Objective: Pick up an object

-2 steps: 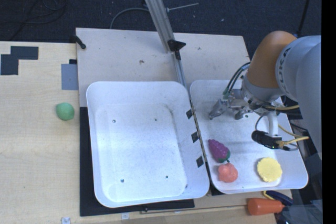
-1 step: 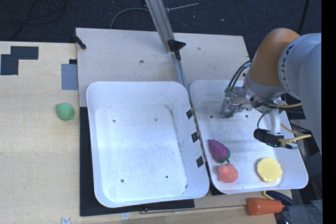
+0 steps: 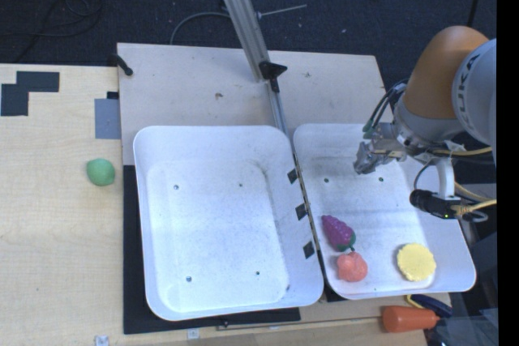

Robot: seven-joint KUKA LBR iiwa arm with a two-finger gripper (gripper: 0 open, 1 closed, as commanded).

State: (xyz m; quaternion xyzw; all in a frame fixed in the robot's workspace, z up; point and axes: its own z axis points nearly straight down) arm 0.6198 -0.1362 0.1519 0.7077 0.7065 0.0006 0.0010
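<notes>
Gripper (image 3: 371, 158) hovering over bare bin floor, jaw state impossible to tell — purple grape-like toy (image 3: 338, 232) well below-left of it. Risk: descending here, closing on nothing.

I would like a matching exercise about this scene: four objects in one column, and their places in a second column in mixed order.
Objects:
1. green ball
2. purple toy
3. yellow round object
4. orange object

Places:
A. in the right bin, near its front right corner
B. on the wooden surface, left of both bins
C. outside the bins, just past the right bin's front edge
D. in the right bin, close to the divider between the bins

Pairs: 1-B, 2-D, 3-A, 4-C
</notes>
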